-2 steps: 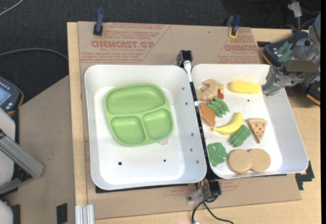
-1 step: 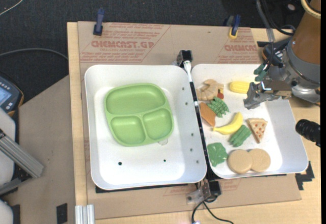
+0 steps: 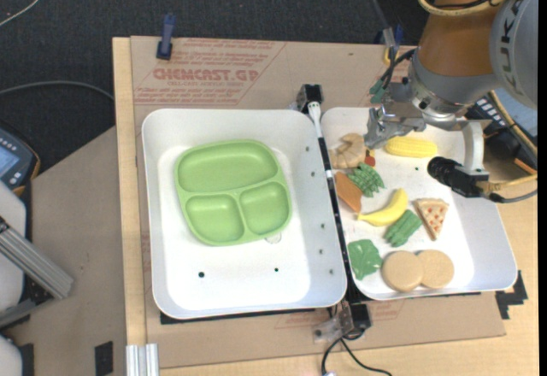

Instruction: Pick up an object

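We saw the gripper (image 3: 382, 128) low over the far end of the right bin (image 3: 496, 267), just beside the corn cob (image 3: 410, 147) and the tan piece (image 3: 349, 148); whether it was released or clenched we could not tell. Nothing showed in its grasp. The toy food lay crowded in that bin, the banana (image 3: 386, 209), pizza slice (image 3: 432, 216) and two cookies (image 3: 418, 270) nearer us, probably heaped there as pick targets. The left bin (image 3: 162, 195) carried a green divided tray (image 3: 232, 191), likely the drop-off.
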### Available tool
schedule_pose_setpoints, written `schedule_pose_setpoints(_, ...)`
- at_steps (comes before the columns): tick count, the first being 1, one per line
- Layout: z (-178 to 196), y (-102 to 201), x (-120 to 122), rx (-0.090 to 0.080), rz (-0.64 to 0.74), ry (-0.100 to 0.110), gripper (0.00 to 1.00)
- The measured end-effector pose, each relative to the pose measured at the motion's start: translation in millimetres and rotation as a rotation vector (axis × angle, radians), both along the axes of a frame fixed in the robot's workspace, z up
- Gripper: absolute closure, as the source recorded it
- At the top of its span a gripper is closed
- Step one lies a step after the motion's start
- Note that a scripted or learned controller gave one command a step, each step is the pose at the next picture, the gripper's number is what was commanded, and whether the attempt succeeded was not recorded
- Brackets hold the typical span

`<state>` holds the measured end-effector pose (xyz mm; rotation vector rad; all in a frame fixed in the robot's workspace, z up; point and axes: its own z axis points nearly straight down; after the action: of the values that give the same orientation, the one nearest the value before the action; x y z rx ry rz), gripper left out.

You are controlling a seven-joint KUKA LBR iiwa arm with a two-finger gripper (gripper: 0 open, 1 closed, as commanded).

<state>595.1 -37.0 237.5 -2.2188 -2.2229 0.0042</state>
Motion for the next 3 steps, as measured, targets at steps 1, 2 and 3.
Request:
schedule_pose_setpoints(1, -9.4, 59.3, -41.1, 0.004, 0.003, 0.004, 1.0)
schedule_pose_setpoints(2, 105.3, 70.5, -92.8, 0.003, 0.001, -0.012, 1.0)
schedule_pose_setpoints(3, 120.4, 111.5, -116.3, 0.003, 0.003, -0.006, 1.0)
